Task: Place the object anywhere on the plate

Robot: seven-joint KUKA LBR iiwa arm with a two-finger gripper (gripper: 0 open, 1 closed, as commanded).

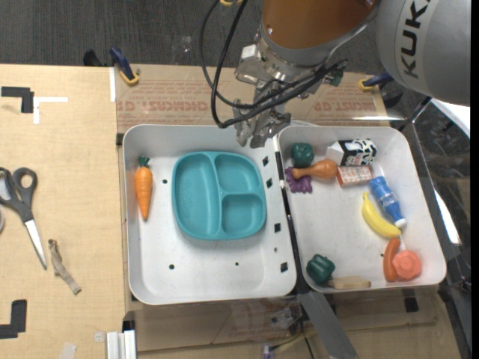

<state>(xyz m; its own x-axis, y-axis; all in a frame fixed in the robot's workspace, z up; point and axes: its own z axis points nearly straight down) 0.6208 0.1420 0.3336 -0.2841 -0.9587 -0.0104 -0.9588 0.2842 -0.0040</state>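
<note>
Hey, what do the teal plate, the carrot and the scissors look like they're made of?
Plate: likely moulded plastic, even teal colour, soft sheen, rounded dividers between three compartments.
Carrot: probably a plastic or rubber toy, uniform orange body, smooth, with a green top.
Scissors: blades look like bare metal, pale and reflective; the grey handle loops seem plastic or coated, though the view leaves that open.

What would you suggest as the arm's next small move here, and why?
Probably a short shift toward one object to pick, for instance the carrot in the left bin. The end effector hovers at the far edge between the two bins with nothing visible in it, and the teal plate holds nothing yet. The carrot lies alone beside the plate, while the right bin's items are crowded.
</note>
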